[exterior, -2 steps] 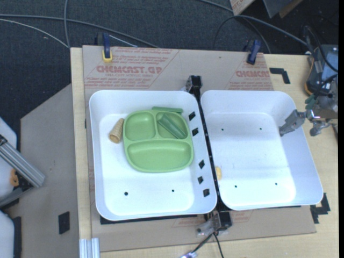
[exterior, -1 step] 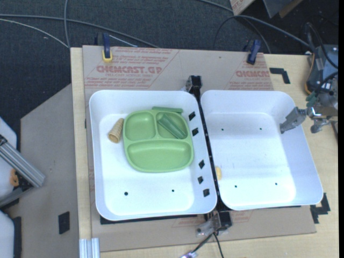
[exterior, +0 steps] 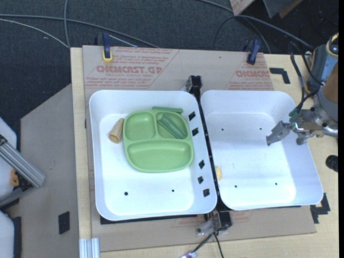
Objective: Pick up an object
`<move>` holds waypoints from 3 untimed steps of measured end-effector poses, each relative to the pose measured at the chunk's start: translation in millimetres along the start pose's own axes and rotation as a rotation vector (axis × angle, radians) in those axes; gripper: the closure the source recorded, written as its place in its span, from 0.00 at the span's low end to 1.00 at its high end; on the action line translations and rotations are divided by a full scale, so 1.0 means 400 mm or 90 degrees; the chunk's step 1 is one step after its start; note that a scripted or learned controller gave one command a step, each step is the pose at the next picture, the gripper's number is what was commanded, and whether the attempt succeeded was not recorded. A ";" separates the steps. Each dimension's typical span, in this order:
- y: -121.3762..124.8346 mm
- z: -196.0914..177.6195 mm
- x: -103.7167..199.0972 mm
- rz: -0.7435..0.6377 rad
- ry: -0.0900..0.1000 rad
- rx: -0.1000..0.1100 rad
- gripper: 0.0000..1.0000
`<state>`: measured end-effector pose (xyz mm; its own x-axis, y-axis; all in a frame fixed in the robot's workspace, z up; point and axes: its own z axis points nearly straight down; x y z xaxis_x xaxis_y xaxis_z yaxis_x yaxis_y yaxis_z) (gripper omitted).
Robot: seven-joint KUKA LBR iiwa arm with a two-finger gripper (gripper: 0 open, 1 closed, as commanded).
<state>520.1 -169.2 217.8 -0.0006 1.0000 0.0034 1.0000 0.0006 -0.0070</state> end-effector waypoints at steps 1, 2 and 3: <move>-0.013 0.154 0.011 0.000 0.000 0.000 0.00; -0.015 0.261 0.012 0.001 0.000 0.000 0.00; -0.011 0.226 0.011 0.001 -0.001 -0.005 1.00</move>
<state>515.2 -164.5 127.3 0.0011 1.0000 0.0017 1.0000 -0.0011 0.0003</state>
